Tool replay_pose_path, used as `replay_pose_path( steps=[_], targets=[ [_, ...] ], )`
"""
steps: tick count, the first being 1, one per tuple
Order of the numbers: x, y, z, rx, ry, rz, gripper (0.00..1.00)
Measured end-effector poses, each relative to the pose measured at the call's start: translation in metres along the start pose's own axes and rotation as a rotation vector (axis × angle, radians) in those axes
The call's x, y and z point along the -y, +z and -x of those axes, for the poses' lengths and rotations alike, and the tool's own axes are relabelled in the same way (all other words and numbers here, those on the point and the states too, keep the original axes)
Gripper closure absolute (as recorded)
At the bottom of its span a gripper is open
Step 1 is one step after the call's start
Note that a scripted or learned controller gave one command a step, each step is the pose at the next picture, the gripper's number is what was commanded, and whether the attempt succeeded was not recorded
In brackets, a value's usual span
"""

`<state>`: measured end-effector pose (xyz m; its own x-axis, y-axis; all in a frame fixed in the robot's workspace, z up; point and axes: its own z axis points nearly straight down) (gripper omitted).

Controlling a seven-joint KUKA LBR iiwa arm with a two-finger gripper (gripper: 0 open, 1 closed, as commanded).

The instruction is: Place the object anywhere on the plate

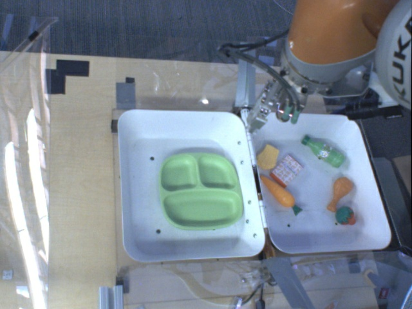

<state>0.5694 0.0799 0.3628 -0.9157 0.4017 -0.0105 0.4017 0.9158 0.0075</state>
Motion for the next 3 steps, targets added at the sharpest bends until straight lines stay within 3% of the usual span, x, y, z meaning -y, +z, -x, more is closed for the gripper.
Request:
replay_pose_path(
  steps=[1,2,3],
  targets=[
    [-0.028,0.088,-0.072,-0.006,-0.332,-0.001,1.00],
    [-0.054,0.026,-0.089,0.000,-0.059,0.003,1.00],
    [0.025,-0.076,-0.067,0.002,0.370,0.001,1.00]
  ],
)
